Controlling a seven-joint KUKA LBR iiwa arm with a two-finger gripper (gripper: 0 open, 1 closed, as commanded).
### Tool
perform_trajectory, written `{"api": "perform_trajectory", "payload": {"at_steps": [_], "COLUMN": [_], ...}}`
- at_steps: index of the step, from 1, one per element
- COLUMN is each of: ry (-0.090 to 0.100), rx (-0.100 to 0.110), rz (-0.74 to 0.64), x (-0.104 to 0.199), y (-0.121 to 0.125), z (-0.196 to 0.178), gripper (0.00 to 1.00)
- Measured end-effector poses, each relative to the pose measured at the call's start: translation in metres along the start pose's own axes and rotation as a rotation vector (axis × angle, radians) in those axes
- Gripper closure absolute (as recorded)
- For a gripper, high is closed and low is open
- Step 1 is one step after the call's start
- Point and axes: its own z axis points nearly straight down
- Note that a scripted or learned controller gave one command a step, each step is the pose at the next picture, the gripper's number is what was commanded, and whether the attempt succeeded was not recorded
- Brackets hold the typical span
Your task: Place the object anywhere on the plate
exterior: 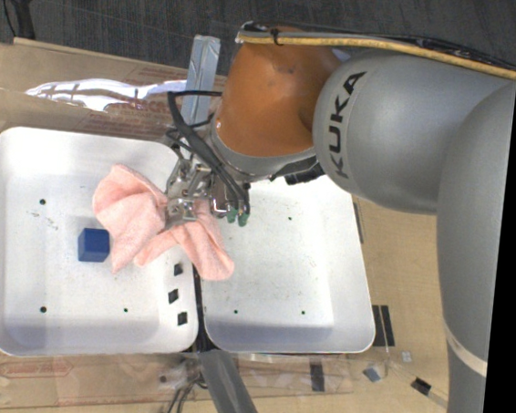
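Observation:
A pink cloth [138, 211] lies crumpled in the left bin [15, 249], and one fold [206, 246] hangs over the rim between the two bins. The cloth bunches up to a point under my gripper [182, 206], which comes down from the orange wrist band [265, 92] and stands shut on that gathered middle. The cloth's left part rests on the bin floor. A small blue cube [94, 244] sits on the left bin's floor, touching the cloth's left edge.
The right bin [297, 269] lies under the grey arm [406, 107], which covers its far right corner. Brown cardboard [399, 262] surrounds both bins. Strips of grey tape [229, 395] run along the front edge.

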Motion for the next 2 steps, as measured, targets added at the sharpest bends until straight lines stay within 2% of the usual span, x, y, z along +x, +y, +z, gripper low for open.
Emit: {"api": "perform_trajectory", "payload": {"at_steps": [2], "ry": [-0.001], "rx": [0.001], "rz": [-0.003], "x": [0.057], "y": [0.095], "z": [-0.017], "gripper": [1.00]}}
